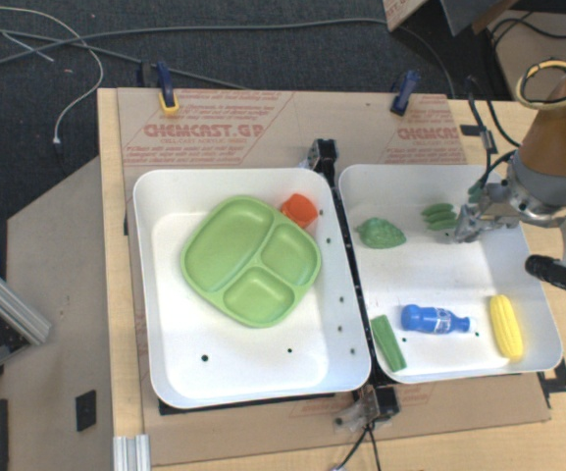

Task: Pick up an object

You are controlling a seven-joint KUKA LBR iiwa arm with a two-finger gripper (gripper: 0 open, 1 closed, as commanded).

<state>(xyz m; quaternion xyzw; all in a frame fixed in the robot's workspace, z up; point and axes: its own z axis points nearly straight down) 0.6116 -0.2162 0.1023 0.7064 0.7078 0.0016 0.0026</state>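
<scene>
The grey arm enters from the right and sets its gripper (469, 219) low in the right white plastic bin (547, 312), at the bin's upper right area. The dark green ribbed toy vegetable (438, 216) lies just beside the gripper, on its left, long axis running left-right. Whether the jaws stand apart or together cannot be told. A pale green leafy lump (381, 233) lies further left.

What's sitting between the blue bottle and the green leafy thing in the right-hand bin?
Nothing: in the camera view, only bare white bin floor runs from the blue bottle up to the green leafy thing.
</scene>
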